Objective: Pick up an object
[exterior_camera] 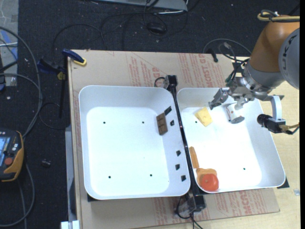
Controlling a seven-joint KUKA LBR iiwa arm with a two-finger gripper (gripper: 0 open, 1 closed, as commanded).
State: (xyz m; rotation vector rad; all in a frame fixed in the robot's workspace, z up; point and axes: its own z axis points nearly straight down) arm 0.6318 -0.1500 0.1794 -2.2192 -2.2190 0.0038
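Right bin (267, 175): yellow block (204, 117) near its far left corner, unlifted. Gripper (228, 105) just beside it, over the bin; whether open or shut cannot be told. Grasp and lift remain.

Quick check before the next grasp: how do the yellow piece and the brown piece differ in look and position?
The yellow block lies in the right bin, just left of the gripper; the brown bar lies in the left bin near its right wall. The yellow block is pale and chunky; the brown bar is dark, narrow and elongated. Both lie loose on a white bin floor, ungrasped.
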